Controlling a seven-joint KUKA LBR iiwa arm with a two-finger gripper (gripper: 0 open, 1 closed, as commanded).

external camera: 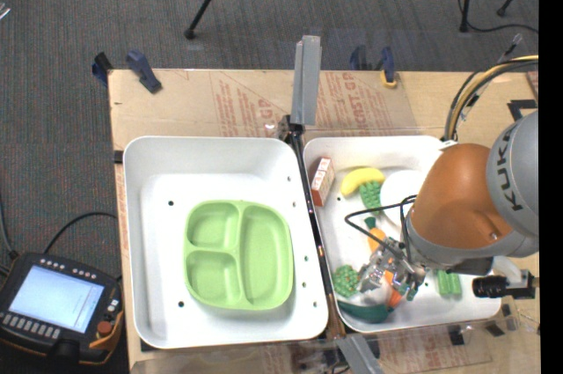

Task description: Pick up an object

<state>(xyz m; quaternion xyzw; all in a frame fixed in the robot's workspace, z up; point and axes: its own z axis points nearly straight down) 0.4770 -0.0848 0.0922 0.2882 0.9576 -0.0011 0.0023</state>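
Because the arm [462, 205] reaches in from three o'clock, its orange wrist hangs over the right bin [352, 145] and hides much of that bin's middle. The gripper [390, 275] is low at the bin's six o'clock side, set among small items there; whether it has closed on anything cannot be told, as clutter crowds around it. Any of the loose items could serve as the thing to pick. A banana [361, 179] lies toward twelve o'clock in the bin, with a small red-and-white box [320, 179] against the wall at ten o'clock. A green knobbly piece [346, 280] sits just beside the gripper at nine o'clock, and a dark teal bowl [366, 311] lies just below it. Probably the gripper is low there to try for one of these near pieces. The left bin [158, 157] holds a green tray [238, 254], well apart from the arm.
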